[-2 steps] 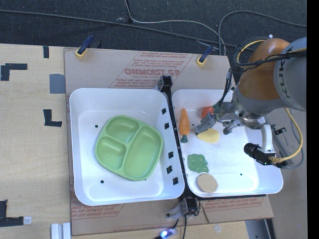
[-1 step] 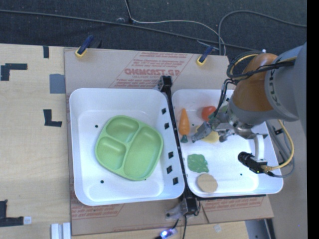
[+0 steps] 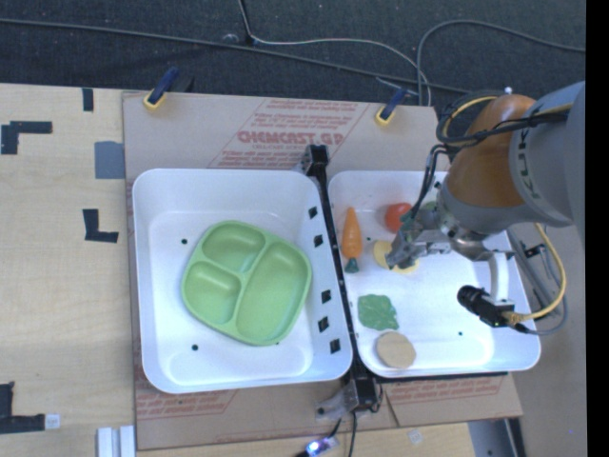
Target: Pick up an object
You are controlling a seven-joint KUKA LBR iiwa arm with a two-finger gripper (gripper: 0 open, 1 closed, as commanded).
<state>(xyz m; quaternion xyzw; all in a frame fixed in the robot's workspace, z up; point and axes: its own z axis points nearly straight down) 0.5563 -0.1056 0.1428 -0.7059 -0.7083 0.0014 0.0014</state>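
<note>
Nearest the camera, at the front of the right bin (image 3: 514, 355), a round tan biscuit-like disc (image 3: 395, 350) lies close to the front wall. Just behind it, slightly left, a green leafy piece (image 3: 377, 310) lies flat on the bin floor, apart from the disc. Left bin (image 3: 157, 284) holds a light green divided plate (image 3: 247, 281), three compartments, set at a slant roughly mid-bin. A black divider (image 3: 328, 255) runs between the two bins. Mid-depth in the right bin: an orange carrot (image 3: 351, 233) lies lengthwise near the left wall, a small dark green bit at its near end. Just right of the carrot, a pale yellow item (image 3: 384, 253) is partly covered by the claw (image 3: 403, 250), which sits low over it; fingers touch or overlap the yellow item, but cannot tell whether the claw is open, closed, or gripping anything. Behind the claw, a red tomato-like object (image 3: 396, 215) is partly hidden by the wrist. The arm, with its orange band (image 3: 485, 165), enters from the right. Farther back, two yellow-and-blue clamps (image 3: 160, 89) pin a cardboard sheet (image 3: 276, 131) to the counter (image 3: 48, 284). Beyond that, cables cross dark carpet (image 3: 114, 17).
</note>
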